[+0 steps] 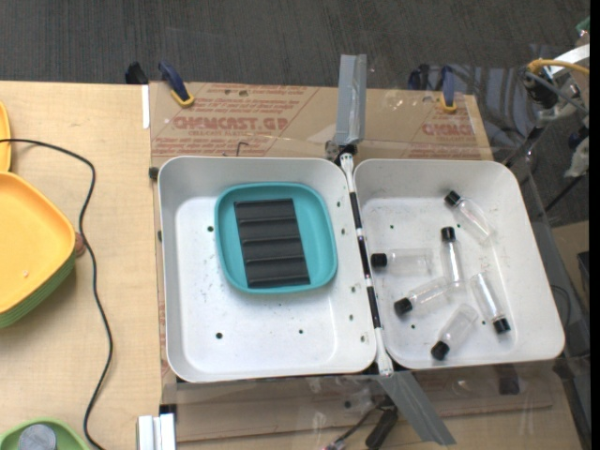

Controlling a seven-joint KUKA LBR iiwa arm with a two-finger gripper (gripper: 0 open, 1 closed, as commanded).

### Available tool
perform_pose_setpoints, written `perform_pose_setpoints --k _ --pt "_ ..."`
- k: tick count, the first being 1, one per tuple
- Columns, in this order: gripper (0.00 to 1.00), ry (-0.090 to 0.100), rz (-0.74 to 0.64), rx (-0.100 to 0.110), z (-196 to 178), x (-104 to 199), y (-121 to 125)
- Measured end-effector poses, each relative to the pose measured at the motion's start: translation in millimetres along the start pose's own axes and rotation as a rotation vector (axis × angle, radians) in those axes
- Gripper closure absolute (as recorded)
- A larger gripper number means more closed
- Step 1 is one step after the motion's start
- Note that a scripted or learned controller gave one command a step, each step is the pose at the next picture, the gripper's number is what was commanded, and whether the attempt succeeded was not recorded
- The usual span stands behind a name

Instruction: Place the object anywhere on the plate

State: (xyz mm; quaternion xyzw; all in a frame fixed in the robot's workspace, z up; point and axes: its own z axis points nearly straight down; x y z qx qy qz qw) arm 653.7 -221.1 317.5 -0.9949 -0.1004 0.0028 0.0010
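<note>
Six capped vials (450, 279) lie in the right bin (525, 251), none yet picked for the teal plate (323, 242); end effector state untellable.

A dark grey carpeted floor (281, 17) is seen beyond a pale wooden bench top (75, 120), on which brown printed cardboard (253, 120) is clamped.

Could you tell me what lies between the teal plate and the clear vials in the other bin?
In the camera view, the adjoining rims of the two white bins run between the teal plate and the clear vials, plus bare white bin floor on each side.
</note>
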Motion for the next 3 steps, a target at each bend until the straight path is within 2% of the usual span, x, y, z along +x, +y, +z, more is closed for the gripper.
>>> perform_pose_setpoints --k 1,2,3 --pt "0.0 0.001 -0.01 -0.001 -122 0 1" --pt "0.0 0.001 0.001 -0.001 -47 -4 0" --pt "0.0 0.0 0.001 0.0 7 -3 0"
